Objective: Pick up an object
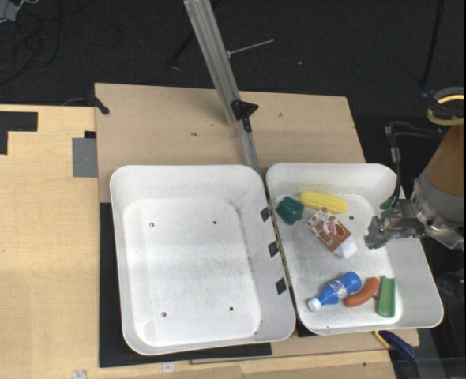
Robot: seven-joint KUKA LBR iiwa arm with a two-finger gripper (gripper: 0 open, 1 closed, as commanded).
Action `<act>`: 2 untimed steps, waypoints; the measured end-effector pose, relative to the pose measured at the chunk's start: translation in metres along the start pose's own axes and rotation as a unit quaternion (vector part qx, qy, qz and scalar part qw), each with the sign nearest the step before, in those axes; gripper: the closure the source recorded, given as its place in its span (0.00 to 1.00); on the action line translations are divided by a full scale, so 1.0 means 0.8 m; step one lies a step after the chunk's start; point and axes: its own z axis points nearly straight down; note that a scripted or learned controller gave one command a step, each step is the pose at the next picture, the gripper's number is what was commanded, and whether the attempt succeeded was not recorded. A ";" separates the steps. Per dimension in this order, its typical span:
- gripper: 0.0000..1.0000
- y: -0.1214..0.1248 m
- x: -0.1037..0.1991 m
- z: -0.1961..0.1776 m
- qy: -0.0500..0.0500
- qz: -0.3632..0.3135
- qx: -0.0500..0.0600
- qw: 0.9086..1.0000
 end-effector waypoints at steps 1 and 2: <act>1.00 0.027 0.061 -0.015 0.002 -0.002 0.002 1.000; 1.00 0.049 0.130 -0.025 0.002 -0.003 0.002 1.000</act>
